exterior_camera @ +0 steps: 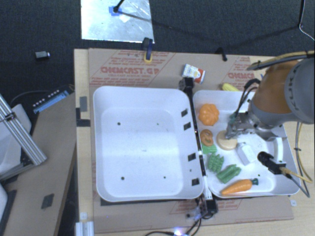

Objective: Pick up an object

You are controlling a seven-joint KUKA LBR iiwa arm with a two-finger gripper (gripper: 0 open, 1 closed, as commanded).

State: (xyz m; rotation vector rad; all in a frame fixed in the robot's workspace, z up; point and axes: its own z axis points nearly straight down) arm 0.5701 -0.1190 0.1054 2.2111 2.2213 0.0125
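Nearest the camera, an orange plastic carrot (238, 186) lay in the right white bin (275, 188). Above it, the gripper (231, 132) sat low over a flat tan disc (227, 142). Nothing looked lifted yet; grasping and raising remained.

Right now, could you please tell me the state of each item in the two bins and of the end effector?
Left bin: nothing in it.
Right bin: holds the toy food.
Orange pumpkin: resting upright, untouched.
Donut: lying flat.
Tan disc: lying flat, directly under the end effector.
Green vegetables: lying in a loose pile.
Carrot: lying on its side.
White block: lying flat.
End effector: lowered over the tan disc.
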